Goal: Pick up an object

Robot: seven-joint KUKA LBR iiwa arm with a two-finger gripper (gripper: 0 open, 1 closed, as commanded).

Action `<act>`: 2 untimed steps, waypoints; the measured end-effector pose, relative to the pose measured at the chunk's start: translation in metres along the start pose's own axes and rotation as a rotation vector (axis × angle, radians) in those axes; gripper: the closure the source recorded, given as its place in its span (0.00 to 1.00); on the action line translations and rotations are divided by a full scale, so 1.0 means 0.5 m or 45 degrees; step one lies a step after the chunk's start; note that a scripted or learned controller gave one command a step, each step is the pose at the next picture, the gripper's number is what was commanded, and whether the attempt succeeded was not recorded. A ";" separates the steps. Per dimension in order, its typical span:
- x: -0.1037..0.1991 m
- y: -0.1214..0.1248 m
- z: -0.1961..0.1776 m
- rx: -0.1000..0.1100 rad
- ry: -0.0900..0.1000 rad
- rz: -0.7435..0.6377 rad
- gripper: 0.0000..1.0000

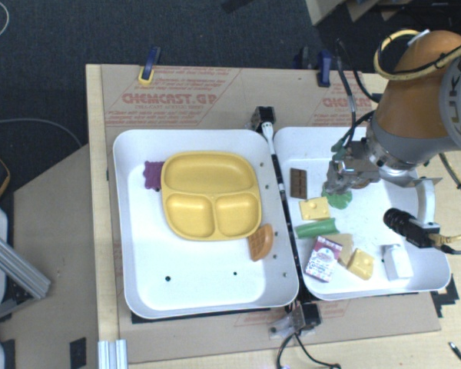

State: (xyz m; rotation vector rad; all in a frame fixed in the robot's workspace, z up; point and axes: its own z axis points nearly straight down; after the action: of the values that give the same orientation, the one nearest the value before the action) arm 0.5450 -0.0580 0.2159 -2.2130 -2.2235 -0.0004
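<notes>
The arm [419, 91] reaches in from the right and bends down over the right bin [426, 279], its gripper [339, 184] lowered just above a small green object [339, 200] near the bin's middle — whether the fingers are open or closed cannot be told.

That bin also holds a brown block [298, 182], a yellow cheese wedge [315, 208], a green pepper-like piece [316, 227], a pink-and-white packet [323, 258], a second yellow piece [360, 264] and a white block [397, 263].

The left bin [196, 287] holds a yellow divided tray [211, 193], with a purple item [152, 175] touching its left edge and a brown bread-like piece [260, 243] at its lower right corner. Both bins sit on the counter [107, 206].
</notes>
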 end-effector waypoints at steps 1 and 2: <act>0.104 -0.027 0.015 0.002 0.000 -0.001 1.00; 0.213 -0.061 -0.023 -0.004 0.000 -0.001 1.00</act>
State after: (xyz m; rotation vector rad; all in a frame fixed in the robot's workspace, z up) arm 0.5138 0.0482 0.2277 -2.2135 -2.2264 -0.0038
